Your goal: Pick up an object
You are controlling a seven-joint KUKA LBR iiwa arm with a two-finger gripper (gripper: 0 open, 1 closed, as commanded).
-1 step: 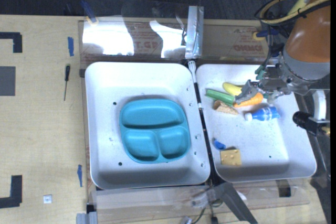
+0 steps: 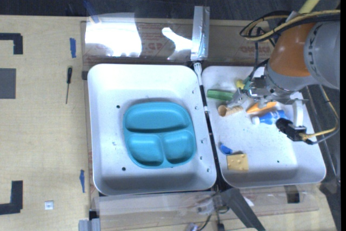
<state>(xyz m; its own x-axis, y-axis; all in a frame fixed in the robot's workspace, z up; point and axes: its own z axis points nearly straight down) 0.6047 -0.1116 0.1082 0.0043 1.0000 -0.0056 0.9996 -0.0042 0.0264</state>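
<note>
My gripper (image 2: 252,92) hangs low over the back of the right bin (image 2: 311,167), below the arm's orange band (image 2: 289,54). Right beside it lie a green cylinder (image 2: 218,94), a tan stubby piece (image 2: 230,110), an orange piece (image 2: 258,107) and a blue and white item (image 2: 268,117). A small yellow bit (image 2: 239,84) rests by the gripper's left side. Nearer the front of the bin are a small blue piece (image 2: 225,149) and a tan holed block (image 2: 237,162). The arm's body hides whatever is directly under the gripper.
The left bin (image 2: 105,89) holds a blue divided plate (image 2: 159,133). A metal divider (image 2: 200,32) and a clear sheet stand behind the bins. Cables (image 2: 303,135) trail over the right bin's right side. Wooden bench lies to the left.
</note>
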